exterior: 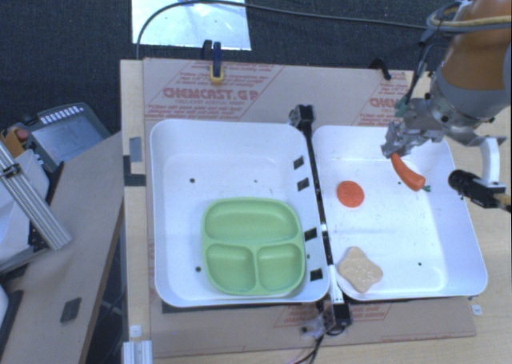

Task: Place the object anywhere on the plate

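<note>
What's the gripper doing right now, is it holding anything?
Gripper: shut on the carrot, lifted over the right bin.

Pale green plate (253, 255), orange-red carrot (407, 173) and disc (350, 194), tan bread (359, 270) (white bins (240, 142)).

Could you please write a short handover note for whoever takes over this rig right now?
Pincer: over the far part of the right bin, with an orange carrot-shaped piece hanging from it at a slant; I cannot tell whether it is truly gripped.
Things: green three-compartment plate in the near part of the left bin, nothing on it. A round orange-red slice and a tan bread-like piece lie in the right bin.
Done: the carrot piece appears picked up.
Left: carry it across the divider and set it on the plate.
</note>
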Motion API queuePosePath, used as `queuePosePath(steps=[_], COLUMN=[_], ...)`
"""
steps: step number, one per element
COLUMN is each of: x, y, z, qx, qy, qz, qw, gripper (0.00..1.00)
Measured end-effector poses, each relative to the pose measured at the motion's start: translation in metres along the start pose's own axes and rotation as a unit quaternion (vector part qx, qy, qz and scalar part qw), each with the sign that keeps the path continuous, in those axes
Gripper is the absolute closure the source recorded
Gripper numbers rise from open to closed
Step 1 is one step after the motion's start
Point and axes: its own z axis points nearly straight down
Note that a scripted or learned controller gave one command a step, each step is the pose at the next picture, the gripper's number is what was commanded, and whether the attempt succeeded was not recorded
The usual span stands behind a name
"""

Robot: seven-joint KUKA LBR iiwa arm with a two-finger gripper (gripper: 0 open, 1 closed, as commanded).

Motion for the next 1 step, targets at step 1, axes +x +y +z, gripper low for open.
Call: queuePosePath(steps=[1], x=[0.0534], y=[0.0146], z=[0.0011], qx=[0.0], qy=[0.0], qz=[0.0], qw=[1.0], gripper=[1.0])
